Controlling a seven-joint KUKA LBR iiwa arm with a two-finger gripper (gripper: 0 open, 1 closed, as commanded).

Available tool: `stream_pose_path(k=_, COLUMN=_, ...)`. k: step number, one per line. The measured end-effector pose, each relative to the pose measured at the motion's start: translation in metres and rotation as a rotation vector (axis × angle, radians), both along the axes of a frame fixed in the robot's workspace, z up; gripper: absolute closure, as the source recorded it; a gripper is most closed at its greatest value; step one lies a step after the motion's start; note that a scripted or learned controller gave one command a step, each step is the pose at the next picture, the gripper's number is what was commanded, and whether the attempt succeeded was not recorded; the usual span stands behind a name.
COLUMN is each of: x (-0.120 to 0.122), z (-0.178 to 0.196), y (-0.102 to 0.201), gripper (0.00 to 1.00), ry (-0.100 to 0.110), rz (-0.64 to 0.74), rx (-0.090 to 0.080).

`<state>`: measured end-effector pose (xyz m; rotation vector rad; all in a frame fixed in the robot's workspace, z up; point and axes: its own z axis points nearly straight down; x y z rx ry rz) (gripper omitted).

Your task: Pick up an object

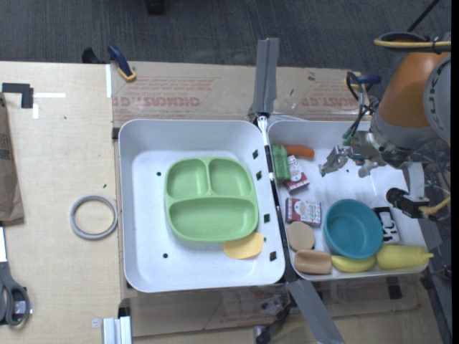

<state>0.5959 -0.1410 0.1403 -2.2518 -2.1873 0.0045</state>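
Jaws: we could not tell their state; gripper point(347, 160) hovered over the right bin point(324, 136). Nearest candidates: carrot point(300, 150), small cartons point(296, 184), blue bowl point(352, 228). Risk, we judged: crowding could cause a glancing, empty close.

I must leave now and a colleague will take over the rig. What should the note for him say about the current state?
Gripper: above the right bin, in its upper part; nothing visible between the fingers.
Right bin: carrot, small cartons, blue bowl, hot dog bun, yellow banana-like toys.
Left bin: green divided plate, with a yellow slice at its lower edge.
Done: nothing picked up.
Left: grasp one object and lift it.
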Motion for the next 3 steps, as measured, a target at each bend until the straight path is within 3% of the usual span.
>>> stream_pose_path(k=1, x=-0.055, z=-0.034, y=-0.004, gripper=0.00, ry=-0.002, rz=0.065, rx=0.001)
stream_pose_path(k=2, x=-0.066, z=-0.041, y=-0.021, gripper=0.00, ry=-0.027, rz=0.076, rx=-0.001)
stream_pose_path(k=3, x=-0.071, z=-0.039, y=-0.013, gripper=0.00, ry=-0.038, rz=0.110, rx=-0.009)
